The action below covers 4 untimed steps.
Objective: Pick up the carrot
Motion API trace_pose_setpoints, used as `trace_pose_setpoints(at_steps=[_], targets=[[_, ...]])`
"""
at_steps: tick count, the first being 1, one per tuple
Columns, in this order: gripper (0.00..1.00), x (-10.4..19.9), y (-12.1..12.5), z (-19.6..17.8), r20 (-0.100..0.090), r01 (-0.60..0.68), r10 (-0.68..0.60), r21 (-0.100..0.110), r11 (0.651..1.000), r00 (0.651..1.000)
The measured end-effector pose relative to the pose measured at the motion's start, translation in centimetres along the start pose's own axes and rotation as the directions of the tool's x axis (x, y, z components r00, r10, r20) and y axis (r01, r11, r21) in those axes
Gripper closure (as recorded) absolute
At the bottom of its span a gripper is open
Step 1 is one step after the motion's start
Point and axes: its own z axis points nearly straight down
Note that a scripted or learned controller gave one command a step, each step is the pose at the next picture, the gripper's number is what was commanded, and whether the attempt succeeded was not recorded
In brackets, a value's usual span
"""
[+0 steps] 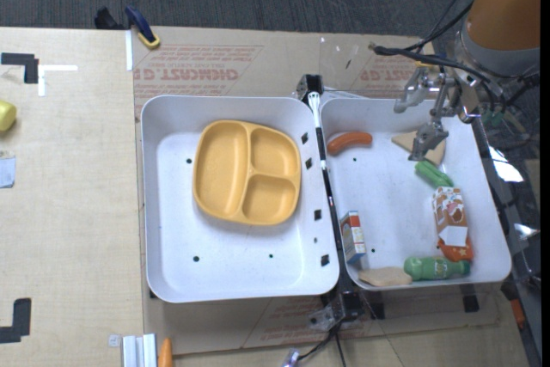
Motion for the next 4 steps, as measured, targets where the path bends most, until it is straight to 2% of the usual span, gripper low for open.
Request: trace_pose_setpoints(at_steps=[1,2,3,4], targets=[[0.0,-0.4,6.4,7.2,0.0,-0.048,0.048,-0.001,0.999,0.999],[0.0,-2.2,13.2,5.4,0.001,-0.088,0.088,-0.001,0.996,0.996],[0.0,3.3,23.4,12.9,-0.003,-0.16,0.16,0.0,0.987,0.987],[0.0,1.7,23.8,15.9,0.022,-0.083,0.084,-0.005,0.996,0.996]])
